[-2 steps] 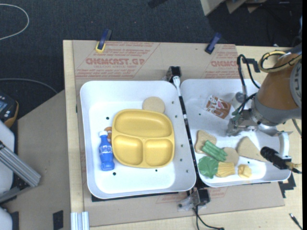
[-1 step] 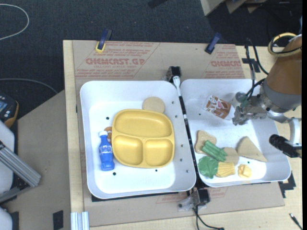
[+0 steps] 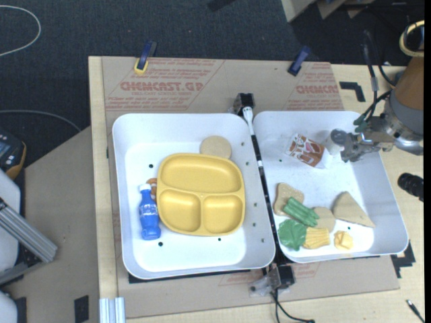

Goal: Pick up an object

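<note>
The gripper (image 3: 345,147) is seen in dull grey metal, and the arm behind it is grey with an orange band. Just beside it, a small packet (image 3: 306,149) is printed in white with brown and red patches. Both bins (image 3: 128,180) are plain white, dotted with a few small black spots. Well away from the gripper, in the far bin, a divided plate (image 3: 200,194) is coloured mustard yellow, a bottle (image 3: 149,214) is bright blue with a white cap, and a round disc (image 3: 215,146) is pale tan. Nearer the gripper, a beige wedge (image 3: 351,209), green pieces (image 3: 296,221) and yellow pieces (image 3: 322,237) are found. The board (image 3: 202,79) beneath is brown cardboard lettered in red.
</note>
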### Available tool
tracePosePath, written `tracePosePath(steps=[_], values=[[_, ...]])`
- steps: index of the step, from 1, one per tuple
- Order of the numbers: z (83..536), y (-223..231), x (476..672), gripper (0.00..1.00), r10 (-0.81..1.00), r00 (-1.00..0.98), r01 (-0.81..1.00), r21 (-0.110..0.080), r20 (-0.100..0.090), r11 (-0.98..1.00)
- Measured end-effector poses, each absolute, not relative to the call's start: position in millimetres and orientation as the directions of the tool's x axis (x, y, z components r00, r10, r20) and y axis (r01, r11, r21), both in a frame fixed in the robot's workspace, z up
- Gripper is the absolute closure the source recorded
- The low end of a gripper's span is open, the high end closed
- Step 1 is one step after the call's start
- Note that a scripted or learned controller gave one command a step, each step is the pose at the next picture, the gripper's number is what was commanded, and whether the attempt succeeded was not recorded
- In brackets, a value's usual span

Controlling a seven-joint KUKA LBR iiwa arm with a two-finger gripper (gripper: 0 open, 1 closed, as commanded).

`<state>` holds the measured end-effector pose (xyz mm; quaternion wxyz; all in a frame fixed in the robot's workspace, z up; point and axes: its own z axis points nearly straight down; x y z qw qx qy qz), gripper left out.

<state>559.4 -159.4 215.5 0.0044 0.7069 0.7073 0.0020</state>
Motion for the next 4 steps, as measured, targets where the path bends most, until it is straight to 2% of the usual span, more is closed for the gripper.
tracePosePath(steps=[1,2,3,4], values=[[225.4,-159.6,560.2,1.00,1.000,-0.001,1.000,0.005,-0.002,0.001],[235.2,-108.4,584.1,1.00,1.000,-0.005,1.000,0.005,-0.001,0.005],[236.3,-59.2,618.3,1.00,1.000,-0.006,1.000,0.006,0.000,0.006],[231.8,-19.7,637.1,1.00,1.000,-0.004,1.000,0.005,-0.001,0.004]])
